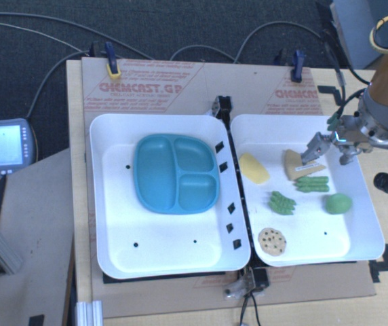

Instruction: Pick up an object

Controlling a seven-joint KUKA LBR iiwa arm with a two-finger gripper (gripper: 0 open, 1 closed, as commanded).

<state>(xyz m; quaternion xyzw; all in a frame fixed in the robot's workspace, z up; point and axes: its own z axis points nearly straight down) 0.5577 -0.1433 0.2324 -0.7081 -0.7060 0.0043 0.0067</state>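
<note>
Tan food piece (pixel 293 162): lodged in the upper middle of the right bin (pixel 363 250), apparently picked as the target, being the item directly under the gripper (pixel 314 151); green beans (pixel 312 183) are set just below it, a yellow piece (pixel 254 168) to its left, a green sprig (pixel 282 203), a green ball (pixel 338 204) and a cookie (pixel 272 240) further below. The one visible finger is lowered to the tan piece's right edge; whether the jaws are spread or clenched cannot be told, and no grasp is seen. Blue divided plate (pixel 176 174): kept well left of the tan piece, in the left bin (pixel 112 250).

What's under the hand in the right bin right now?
The hand sits over a tan piece, covering its right edge, just above the green bean pods. Whether it touches the tan piece, and what lies beneath its fingers, is hidden.
</note>
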